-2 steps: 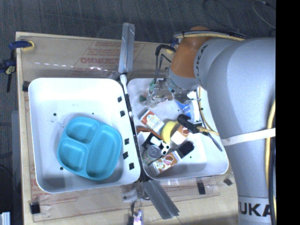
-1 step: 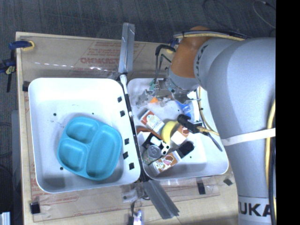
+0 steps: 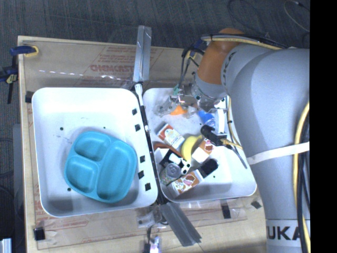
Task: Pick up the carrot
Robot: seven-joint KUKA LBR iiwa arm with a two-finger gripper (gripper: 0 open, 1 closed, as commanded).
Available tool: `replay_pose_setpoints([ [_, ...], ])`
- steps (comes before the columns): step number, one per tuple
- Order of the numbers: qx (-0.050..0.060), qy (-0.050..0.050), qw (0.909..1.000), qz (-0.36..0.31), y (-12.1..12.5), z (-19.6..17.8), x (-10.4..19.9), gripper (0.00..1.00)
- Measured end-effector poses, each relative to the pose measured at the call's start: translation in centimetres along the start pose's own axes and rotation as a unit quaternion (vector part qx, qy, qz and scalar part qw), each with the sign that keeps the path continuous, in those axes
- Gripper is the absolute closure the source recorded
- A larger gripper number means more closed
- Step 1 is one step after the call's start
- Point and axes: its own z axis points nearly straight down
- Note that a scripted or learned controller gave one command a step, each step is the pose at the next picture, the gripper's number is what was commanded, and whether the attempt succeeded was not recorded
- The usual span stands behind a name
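Looming closest to the lens, our grey arm [image 3: 274, 136] fills the right side, its orange band [image 3: 213, 62] bent down over the far end of the right bin [image 3: 239, 181]. We cannot tell whether the jaws [image 3: 185, 100] are released or clenched; the metal at the wrist blurs into the clutter beneath it.

Just beside that tip lies a small orange shape we take for the carrot [image 3: 179, 110], resting on the bin floor near the far wall. We see nothing of it lifted.

Working outward: a blue item [image 3: 207, 118] sits just right of the carrot, then a printed carton [image 3: 171, 136], a yellow banana [image 3: 189, 146], a black piece [image 3: 209, 166] and a round tin [image 3: 172, 170], all crowded toward the near end. The left bin [image 3: 47, 120] holds a blue divided plate [image 3: 101, 165], well apart from the work. Both bins rest on the desk [image 3: 79, 62].

Our worry: the carrot is small and low, hard by the wall and the blue item. A descent slightly off could close on the neighbour, nudge the carrot away, or strike the wall.
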Motion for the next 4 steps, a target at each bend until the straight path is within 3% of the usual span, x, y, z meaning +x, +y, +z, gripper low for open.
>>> replay_pose_setpoints([
  [1, 0.004, 0.001, 1.0000, -0.004, -0.1, -0.9, 0.2, 1.00],
  [2, 0.002, 0.000, 0.9897, -0.143, -3.2, -4.5, 3.8, 1.00],
  [3, 0.002, 0.000, 0.9897, -0.143, -3.2, -4.5, 3.8, 0.00],
  [4, 0.003, 0.001, 0.9928, -0.120, -4.6, -6.2, 3.8, 0.00],
])
